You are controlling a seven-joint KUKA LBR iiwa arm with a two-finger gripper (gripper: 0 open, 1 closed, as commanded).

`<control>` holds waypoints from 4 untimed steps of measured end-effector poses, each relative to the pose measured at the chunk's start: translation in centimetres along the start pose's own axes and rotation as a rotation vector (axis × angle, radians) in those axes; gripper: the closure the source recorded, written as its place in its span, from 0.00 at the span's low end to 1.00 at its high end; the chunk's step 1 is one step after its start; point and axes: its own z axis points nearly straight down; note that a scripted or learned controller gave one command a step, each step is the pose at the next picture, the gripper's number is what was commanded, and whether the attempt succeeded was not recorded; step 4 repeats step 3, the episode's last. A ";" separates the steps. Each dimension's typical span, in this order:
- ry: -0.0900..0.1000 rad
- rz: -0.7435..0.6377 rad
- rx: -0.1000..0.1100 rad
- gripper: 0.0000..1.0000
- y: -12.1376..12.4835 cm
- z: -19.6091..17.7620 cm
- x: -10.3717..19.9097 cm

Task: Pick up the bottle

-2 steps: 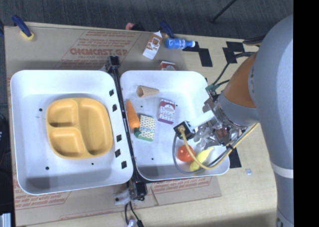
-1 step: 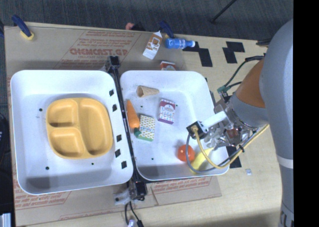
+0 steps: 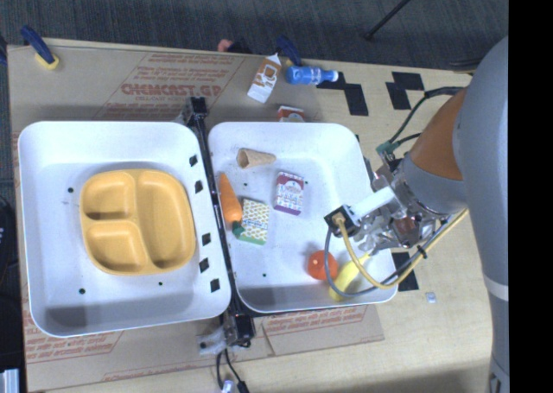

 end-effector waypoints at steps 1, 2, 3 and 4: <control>-0.002 0.030 0.002 1.00 -1.2 1.7 0.3; -0.003 -0.006 0.004 1.00 -1.1 2.0 0.2; -0.004 -0.007 0.004 1.00 -3.2 1.5 0.7; -0.004 -0.007 0.004 1.00 -3.2 1.5 0.7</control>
